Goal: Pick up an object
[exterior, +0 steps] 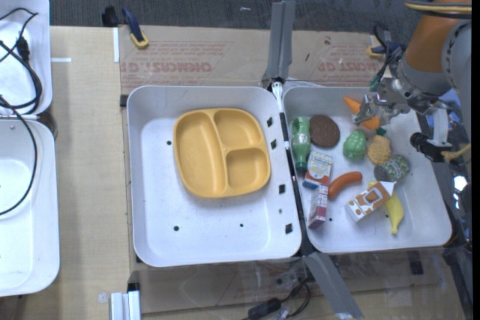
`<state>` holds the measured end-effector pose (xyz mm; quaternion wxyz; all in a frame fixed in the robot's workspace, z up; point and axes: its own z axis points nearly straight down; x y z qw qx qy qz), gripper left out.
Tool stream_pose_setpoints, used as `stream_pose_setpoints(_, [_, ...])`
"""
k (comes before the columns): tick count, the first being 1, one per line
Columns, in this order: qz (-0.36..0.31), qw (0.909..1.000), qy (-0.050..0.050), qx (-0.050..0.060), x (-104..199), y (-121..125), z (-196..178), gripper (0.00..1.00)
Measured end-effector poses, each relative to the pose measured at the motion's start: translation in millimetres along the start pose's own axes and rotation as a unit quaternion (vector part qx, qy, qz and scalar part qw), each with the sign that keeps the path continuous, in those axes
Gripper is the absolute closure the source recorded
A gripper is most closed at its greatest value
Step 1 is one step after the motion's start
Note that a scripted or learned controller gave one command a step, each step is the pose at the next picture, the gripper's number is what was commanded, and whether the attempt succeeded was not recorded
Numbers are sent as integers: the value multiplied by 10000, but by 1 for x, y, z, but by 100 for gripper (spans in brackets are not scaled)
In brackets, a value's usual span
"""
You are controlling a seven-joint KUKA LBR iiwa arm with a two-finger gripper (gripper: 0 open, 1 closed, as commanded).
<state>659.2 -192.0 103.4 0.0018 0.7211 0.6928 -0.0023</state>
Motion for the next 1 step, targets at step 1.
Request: stream_pose_setpoints(1, [403, 9992, 19, -1, 30, -9, -127, 100])
